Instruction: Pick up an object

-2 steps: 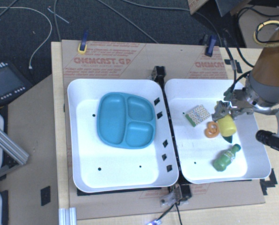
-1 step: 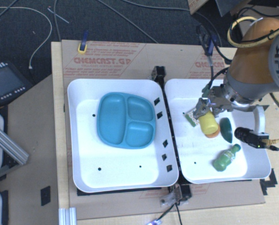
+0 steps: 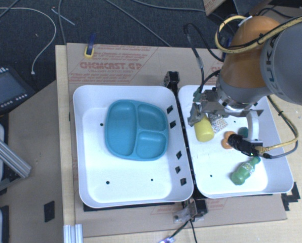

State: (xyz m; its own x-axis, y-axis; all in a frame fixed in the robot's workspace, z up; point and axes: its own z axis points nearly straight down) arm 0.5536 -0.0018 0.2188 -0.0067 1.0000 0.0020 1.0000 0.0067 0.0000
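Yellow plastic, the cup-like object (image 3: 204, 130) lies at the upper left of the right bin (image 3: 272, 186), right of centre in the frame, touching the gripper (image 3: 200, 113); whether that gripper is open or closed I cannot tell. It looks light, stiff and smooth, best taken across its sides. Counted: 2 bins, 1 blue divided plate (image 3: 137, 129) in the left bin (image 3: 90, 176), 1 green bottle (image 3: 243, 171), 1 orange piece (image 3: 227, 140).

gripper (image 3: 205, 116) low in the right bin (image 3: 277, 178) – touching a yellow object (image 3: 204, 130); blue plate (image 3: 137, 129) in the left bin (image 3: 90, 151).
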